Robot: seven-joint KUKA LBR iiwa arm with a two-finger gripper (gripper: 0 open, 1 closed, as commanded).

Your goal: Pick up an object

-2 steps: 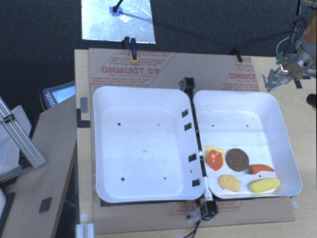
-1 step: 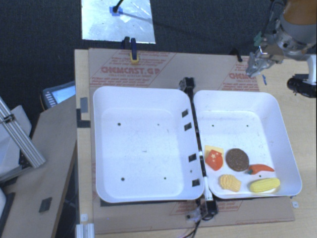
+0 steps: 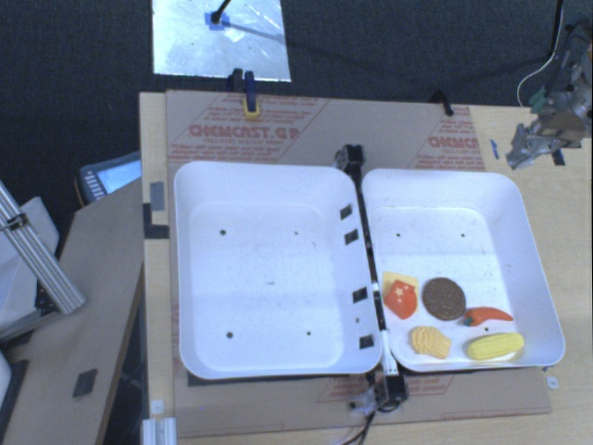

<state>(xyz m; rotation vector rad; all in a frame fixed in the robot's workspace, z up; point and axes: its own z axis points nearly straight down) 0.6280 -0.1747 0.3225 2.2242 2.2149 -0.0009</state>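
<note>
Brown board (image 3: 306, 123) printed "CHEMCAST GP" in red, two white bins, left bin (image 3: 269, 267), right bin (image 3: 445, 216) holding toy food at near edge, brown disc (image 3: 444, 298), yellow corn (image 3: 495, 346), gripper (image 3: 521, 151) beyond right bin, grip state cannot be told

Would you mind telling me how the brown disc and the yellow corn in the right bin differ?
The brown disc is round and dark; the corn is long and bright yellow. The disc lies nearer the middle of the right bin, beside the pizza slice; the corn lies close to the front wall, past the red chili. Both rest flat on the bin floor, far from the gripper.
</note>
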